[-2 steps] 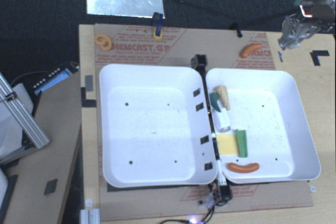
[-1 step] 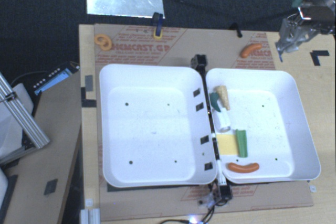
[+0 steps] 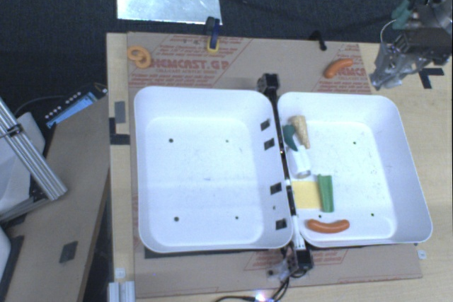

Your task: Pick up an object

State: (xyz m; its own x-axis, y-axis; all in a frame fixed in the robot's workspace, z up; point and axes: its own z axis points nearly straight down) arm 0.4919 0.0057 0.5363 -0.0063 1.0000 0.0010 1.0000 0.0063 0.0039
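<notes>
Currently the gripper (image 3: 388,78) hangs off the right bin's (image 3: 407,152) far corner, grasp state unclear; the toy sausage (image 3: 327,225) hugs the near wall, so fingers may strike the rim.

We see two bins side by side on the bench (image 3: 233,56). In the right bin (image 3: 396,173), everything lies along its left wall: a cone (image 3: 300,131) farthest back, a small bottle (image 3: 301,163) in front of it, then a flat square block (image 3: 306,194) with a stick (image 3: 325,193) just beside it on the right, and a sausage (image 3: 328,225) nearest the front. Behind the bins, on the bench, lie a ring (image 3: 139,56) to the left and another sausage (image 3: 337,68) to the right.
</notes>
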